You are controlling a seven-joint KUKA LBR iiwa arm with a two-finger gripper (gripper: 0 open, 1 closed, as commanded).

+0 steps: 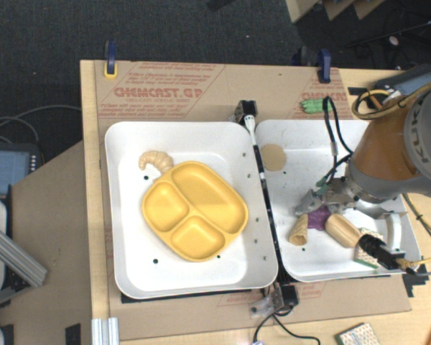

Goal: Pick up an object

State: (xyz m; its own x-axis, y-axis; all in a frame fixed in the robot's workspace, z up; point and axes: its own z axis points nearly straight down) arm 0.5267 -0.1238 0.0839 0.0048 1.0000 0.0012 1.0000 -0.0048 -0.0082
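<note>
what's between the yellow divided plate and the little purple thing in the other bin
In the camera view, between the yellow three-compartment plastic plate and the small purple object lie the bins' adjoining white rims and bare bin floor.

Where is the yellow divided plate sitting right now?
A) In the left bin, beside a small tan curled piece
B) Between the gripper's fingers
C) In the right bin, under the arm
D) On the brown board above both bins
A: the yellow divided plate lies flat in the left bin, with the small tan curled piece touching its upper left edge, while the arm works over the right bin.
</note>
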